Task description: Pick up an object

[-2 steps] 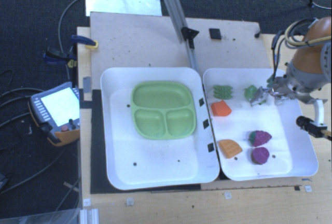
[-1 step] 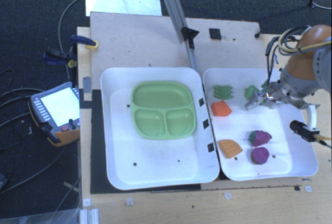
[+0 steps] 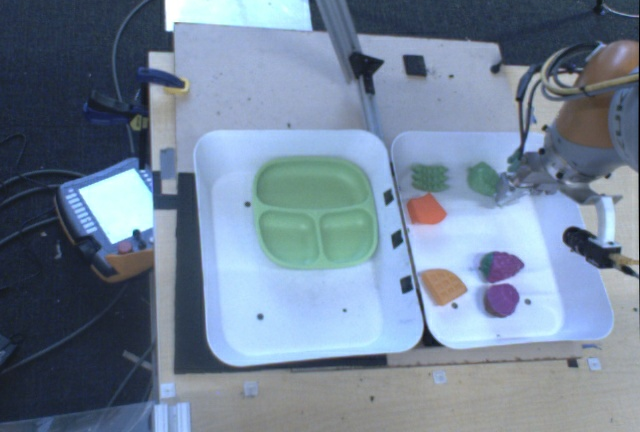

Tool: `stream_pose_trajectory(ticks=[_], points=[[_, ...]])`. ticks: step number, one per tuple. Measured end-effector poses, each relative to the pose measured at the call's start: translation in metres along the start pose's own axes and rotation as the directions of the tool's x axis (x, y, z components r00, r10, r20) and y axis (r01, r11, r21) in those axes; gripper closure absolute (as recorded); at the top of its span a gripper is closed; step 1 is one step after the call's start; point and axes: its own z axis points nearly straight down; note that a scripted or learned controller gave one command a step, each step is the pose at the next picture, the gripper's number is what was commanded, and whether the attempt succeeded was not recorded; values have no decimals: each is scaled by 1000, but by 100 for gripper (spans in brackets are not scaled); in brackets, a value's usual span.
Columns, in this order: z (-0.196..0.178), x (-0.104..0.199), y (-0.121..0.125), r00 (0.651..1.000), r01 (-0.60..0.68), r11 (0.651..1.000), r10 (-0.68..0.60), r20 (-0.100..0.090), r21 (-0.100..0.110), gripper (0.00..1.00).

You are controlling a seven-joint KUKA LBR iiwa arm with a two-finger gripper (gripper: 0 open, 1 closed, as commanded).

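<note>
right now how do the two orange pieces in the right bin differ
The upper orange piece is a deeper red-orange; the lower orange piece is paler, yellowish orange. The upper one looks chunky and rounded, the lower one flatter and wedge-like. The upper one sits just below a green leafy piece, the lower one near the bin's front edge. Both lie along the right bin's left side, away from the gripper.

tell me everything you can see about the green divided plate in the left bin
The green divided plate is pale green, looks like smooth plastic, and has rounded corners. It has three compartments: one wide one along the far side and two smaller ones nearer the camera. It lies flat, right side up, in the far half of the left bin, with nothing in it.
</note>
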Motion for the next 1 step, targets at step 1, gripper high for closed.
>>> stream_pose_trajectory(ticks=[1], points=[[-45,-1,-4,1000,-4,1000,4,-2,5,100]])
